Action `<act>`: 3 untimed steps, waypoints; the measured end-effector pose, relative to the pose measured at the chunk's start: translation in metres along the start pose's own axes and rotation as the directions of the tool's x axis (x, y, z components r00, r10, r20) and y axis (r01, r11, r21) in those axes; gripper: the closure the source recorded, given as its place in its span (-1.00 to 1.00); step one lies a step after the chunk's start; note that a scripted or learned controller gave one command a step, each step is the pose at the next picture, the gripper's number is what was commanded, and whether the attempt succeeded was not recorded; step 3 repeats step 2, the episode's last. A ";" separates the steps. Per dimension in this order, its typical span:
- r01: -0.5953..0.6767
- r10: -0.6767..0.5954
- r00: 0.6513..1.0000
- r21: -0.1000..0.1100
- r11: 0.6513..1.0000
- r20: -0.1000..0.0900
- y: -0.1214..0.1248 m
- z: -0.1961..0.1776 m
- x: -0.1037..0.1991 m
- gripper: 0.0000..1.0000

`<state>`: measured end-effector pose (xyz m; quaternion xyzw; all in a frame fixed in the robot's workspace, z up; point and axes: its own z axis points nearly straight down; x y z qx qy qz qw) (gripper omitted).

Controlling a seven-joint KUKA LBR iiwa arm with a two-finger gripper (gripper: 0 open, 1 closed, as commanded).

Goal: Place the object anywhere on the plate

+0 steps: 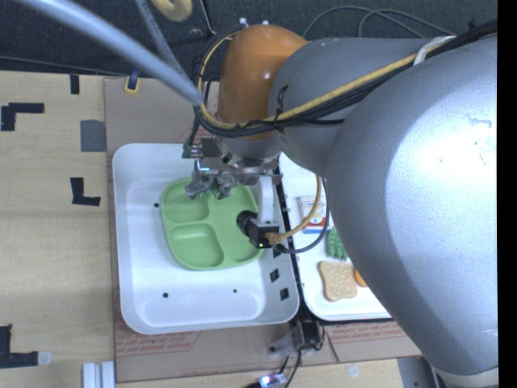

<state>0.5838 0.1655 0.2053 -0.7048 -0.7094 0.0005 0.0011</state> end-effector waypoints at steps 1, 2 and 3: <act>0.000 0.000 1.000 -0.001 1.000 -0.001 0.001 -0.003 0.054 1.00; -0.003 0.003 1.000 0.000 1.000 0.002 0.001 -0.003 0.050 -1.00; -0.003 0.003 1.000 0.000 1.000 0.002 0.001 -0.003 0.050 -1.00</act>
